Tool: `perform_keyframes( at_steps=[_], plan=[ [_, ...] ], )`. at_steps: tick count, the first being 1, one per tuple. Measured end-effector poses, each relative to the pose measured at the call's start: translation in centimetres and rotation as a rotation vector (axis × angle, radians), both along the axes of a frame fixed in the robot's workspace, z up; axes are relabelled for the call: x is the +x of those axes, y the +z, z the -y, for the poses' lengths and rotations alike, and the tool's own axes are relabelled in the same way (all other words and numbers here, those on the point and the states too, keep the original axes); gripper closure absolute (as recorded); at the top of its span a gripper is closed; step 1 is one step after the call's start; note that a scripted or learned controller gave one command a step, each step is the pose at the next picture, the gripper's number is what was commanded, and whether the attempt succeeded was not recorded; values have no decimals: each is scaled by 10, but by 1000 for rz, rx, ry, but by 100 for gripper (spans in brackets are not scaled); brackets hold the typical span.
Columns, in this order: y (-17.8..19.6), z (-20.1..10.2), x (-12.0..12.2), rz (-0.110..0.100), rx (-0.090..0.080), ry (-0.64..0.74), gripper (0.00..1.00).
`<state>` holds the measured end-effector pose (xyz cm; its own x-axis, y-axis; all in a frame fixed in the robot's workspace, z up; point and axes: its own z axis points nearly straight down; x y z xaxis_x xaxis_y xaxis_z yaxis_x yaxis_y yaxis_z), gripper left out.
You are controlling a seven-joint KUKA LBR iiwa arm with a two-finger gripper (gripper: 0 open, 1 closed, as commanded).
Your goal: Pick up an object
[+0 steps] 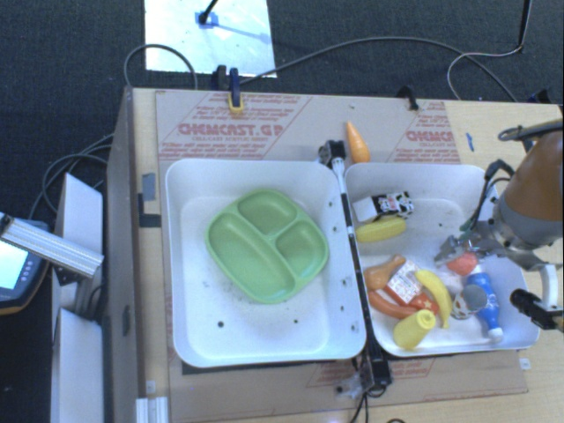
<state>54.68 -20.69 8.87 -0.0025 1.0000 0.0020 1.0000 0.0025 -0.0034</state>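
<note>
- Grey arm's two-finger gripper (458, 247) sits low near the right bin's (423, 176) right edge; finger state cannot be told.
- Small red object (463, 263) lies just beside the gripper, blue-and-white bottle (483, 300) toward the near right corner.
- Green divided plastic plate (267, 245) lies mid left bin (203, 179).
</note>
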Motion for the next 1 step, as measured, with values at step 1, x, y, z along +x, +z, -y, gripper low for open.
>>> perform_keyframes(
  at_steps=[1],
  plan=[
    [96, -134, 9, 7, -1, 2, 100]
  ],
)
